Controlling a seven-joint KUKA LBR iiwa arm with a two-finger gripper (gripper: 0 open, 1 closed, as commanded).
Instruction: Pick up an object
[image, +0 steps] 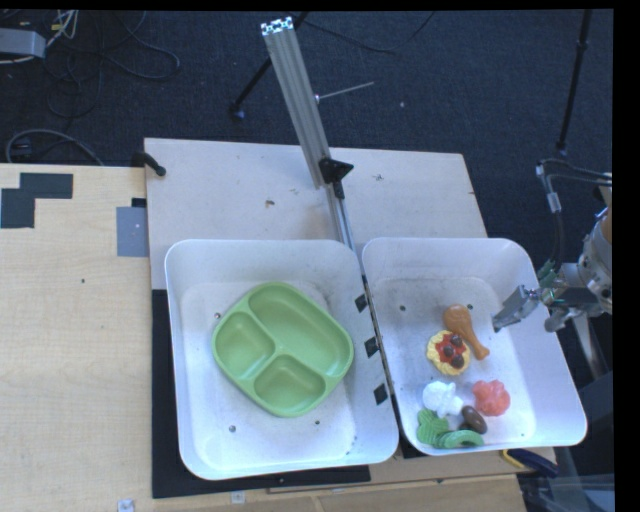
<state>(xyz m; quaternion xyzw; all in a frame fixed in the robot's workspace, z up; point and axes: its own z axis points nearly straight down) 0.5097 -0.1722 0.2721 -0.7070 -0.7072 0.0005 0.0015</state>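
Step in hand: approach, nothing grasped yet. The grey two-finger gripper sits at the right rim of the right shallow white plastic bin, tips just over the inside wall. Fingers look spread, with one dark finger pointing left toward the toys; nothing sits between them.

Candidate objects are all in the right bin, clustered mid to lower:
- tan-and-orange plastic chicken drumstick, nearest the gripper
- small yellow toy tart with red and dark berries, touching the drumstick's lower left
- pinkish-red lumpy toy, below those
- white lumpy toy, small dark brown piece and green leafy toy, packed together near the front wall

Next move, my read: translate left and down over the drumstick, align the jaws across its narrow shaft, descend, close. Risk: the tart is in contact, so a sloppy approach shoves both.

The left shallow white bin holds a light green three-compartment plastic tray.

Surroundings: both bins sit on a pale board over a black mat. A light wooden tabletop lies to the left, and a slanted aluminium extrusion post rises behind the bins. The floor is dark carpet with cables and stand legs.
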